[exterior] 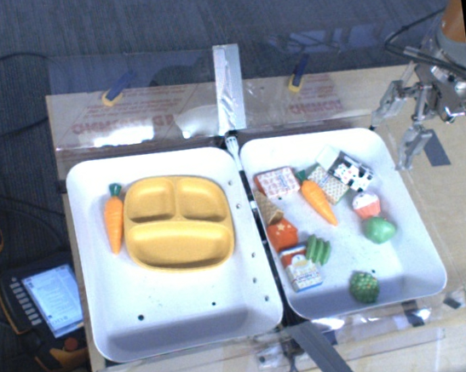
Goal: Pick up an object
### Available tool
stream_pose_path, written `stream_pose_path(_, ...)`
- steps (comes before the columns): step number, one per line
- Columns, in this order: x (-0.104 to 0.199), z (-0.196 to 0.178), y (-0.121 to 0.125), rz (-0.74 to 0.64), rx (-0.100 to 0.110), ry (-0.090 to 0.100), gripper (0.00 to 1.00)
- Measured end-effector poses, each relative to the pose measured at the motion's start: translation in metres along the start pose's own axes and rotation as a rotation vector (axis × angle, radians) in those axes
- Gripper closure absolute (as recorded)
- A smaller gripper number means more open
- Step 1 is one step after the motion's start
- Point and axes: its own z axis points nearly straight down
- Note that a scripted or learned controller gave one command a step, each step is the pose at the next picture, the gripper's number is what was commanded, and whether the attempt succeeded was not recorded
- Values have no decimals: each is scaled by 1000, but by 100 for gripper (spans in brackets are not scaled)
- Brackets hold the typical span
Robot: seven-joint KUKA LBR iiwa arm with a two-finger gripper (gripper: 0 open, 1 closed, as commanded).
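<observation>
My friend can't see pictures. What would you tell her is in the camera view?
Seen from above, two white bins sit side by side: the left bin holds a yellow divided tray with a carrot beside it, and the right bin holds small toy foods, including another carrot. A robot's claw hangs open by the right bin's far corner.

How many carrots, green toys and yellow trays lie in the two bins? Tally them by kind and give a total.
Carrots: 2
Green toys: 3
Yellow tray: 1
Total: 6
</observation>
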Motion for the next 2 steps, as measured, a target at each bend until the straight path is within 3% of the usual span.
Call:
stream_pose_path(1,-9,133,12,105,-3,4,0)
stream_pose_path(2,-15,145,25,51,6,-12,0)
